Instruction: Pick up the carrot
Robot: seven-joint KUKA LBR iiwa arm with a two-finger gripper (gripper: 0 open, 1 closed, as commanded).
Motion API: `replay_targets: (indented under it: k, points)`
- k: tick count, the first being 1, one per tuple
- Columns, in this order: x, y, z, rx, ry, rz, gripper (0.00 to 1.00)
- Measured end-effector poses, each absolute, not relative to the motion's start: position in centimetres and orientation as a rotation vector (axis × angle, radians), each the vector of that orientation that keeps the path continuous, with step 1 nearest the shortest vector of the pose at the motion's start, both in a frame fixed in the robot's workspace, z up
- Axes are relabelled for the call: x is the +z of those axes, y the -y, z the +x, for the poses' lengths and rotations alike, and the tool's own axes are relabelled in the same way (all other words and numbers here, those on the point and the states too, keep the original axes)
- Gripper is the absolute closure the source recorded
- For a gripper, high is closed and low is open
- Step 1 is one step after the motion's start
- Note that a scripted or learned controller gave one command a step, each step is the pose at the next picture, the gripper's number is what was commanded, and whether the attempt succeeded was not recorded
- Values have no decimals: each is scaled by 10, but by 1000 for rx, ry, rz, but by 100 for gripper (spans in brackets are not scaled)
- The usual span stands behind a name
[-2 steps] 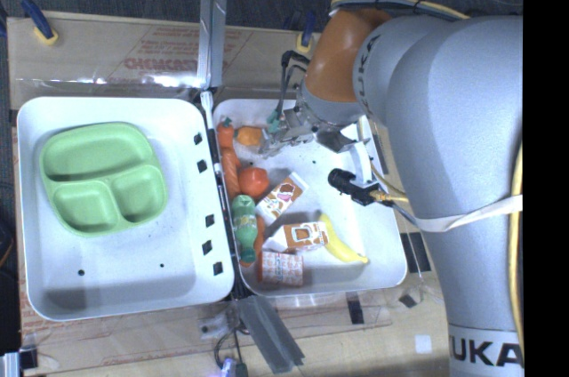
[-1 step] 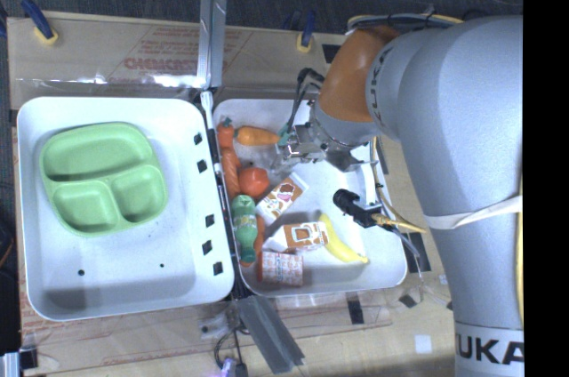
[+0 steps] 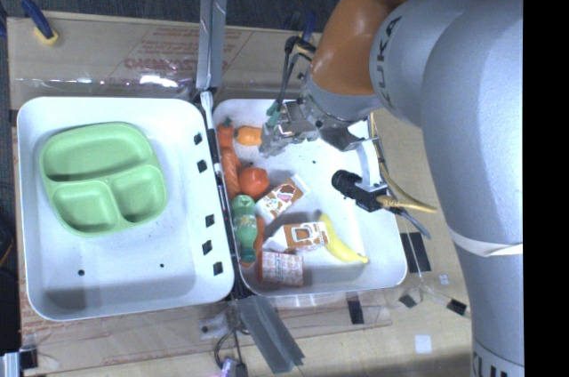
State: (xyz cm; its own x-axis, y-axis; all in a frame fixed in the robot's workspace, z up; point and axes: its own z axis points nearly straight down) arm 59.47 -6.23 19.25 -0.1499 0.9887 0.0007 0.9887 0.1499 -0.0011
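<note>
White bins sit side by side on the tabletop. Left bin holds a green divided tray. Right bin is crowded: carrot along its left wall, tomato, orange, banana, snack packets. My tool hangs at the bin's far end beside the orange; whether it is parted or closed I can't tell.

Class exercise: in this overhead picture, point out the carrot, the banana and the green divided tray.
carrot (image 3: 228, 167): camera view, middle of its orange body along the right bin's left wall.
banana (image 3: 339, 246): camera view, middle of its yellow curve.
green divided tray (image 3: 103, 178): camera view, the ridge between its compartments.
</note>
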Motion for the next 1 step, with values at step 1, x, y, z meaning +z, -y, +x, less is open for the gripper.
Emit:
replay_targets:
  k: [1]
  points:
    - [192, 88, 610, 1, 2483, -1925, 100]
